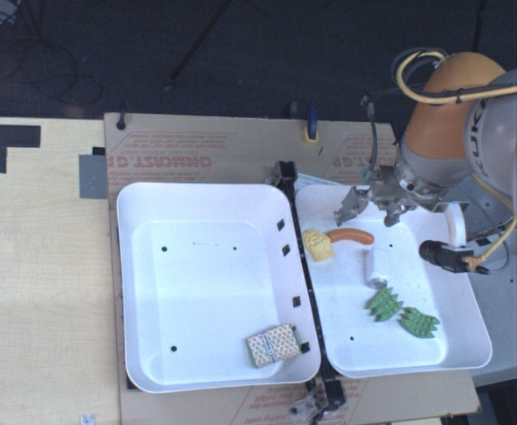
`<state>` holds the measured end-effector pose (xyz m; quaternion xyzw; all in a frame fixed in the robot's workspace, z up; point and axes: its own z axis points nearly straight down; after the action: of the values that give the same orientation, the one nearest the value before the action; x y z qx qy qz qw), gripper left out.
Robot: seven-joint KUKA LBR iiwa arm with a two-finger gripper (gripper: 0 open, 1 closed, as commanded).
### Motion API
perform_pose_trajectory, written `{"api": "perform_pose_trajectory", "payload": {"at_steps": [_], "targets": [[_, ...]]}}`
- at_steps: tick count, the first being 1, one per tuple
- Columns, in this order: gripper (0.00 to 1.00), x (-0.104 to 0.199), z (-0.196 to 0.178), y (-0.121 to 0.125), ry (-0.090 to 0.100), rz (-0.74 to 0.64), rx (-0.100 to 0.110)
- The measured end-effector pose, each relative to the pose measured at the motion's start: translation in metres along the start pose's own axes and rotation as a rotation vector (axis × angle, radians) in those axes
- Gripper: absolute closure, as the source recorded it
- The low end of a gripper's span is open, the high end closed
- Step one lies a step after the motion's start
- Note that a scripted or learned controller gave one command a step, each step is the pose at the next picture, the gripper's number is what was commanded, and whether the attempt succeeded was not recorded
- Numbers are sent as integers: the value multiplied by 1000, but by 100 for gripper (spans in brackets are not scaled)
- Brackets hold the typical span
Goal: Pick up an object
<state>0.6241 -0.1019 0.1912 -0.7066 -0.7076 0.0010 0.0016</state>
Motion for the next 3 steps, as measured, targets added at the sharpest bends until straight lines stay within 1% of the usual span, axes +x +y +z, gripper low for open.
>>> {"api": "perform_pose_trajectory", "payload": {"at_steps": [1,2,3], "targets": [[0,-17,-12,-111,0,6,6],[0,-36,104,-123,-7,2,-12],[100,-40,88,-121,-10,12,-17]]}}
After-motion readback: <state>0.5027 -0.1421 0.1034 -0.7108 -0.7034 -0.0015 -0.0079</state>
